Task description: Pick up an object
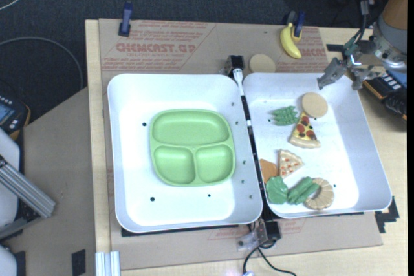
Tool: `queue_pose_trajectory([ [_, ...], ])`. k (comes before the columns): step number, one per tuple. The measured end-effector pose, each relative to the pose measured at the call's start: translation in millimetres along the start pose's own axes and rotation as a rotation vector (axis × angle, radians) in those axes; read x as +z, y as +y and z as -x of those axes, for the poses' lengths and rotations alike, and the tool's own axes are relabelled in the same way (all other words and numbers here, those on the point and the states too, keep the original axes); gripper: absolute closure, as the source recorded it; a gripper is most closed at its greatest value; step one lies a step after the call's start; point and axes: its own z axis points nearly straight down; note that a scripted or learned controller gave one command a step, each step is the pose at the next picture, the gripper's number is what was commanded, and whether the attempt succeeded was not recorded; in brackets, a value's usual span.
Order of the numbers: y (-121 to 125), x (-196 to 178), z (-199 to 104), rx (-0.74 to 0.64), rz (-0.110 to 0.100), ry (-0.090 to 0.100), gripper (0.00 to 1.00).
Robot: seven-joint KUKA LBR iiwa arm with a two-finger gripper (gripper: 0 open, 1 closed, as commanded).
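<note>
Hand [341, 73] spread, empty, poised over right bin [369, 132] far edge, likely lining up; toy food clustered there, pizza slice [304, 131] nearest candidate, just beside round cookie [314, 105]

Divided tray [192, 146] sat in the left bin [126, 139], pizza slices [304, 132] and other toy food lay in the right bin [365, 152], banana [290, 42] lay behind on the worktop [162, 42].

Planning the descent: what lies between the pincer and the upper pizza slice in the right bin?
In the camera view, the round tan cookie lies between the pincer and the upper pizza slice; the cookie touches the slice's top.
</note>
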Motion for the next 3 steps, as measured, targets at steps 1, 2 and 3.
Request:
queue_pose_trajectory([
  [1,-38.7,142.4,-30.9,0.001,-0.013,0.005,0.0],
  [2,14.1,145.6,-62.0,-0.002,0.011,-0.003,0.0],
  [3,-77.5,46.4,-112.2,-0.002,-0.005,0.003,0.0],
])
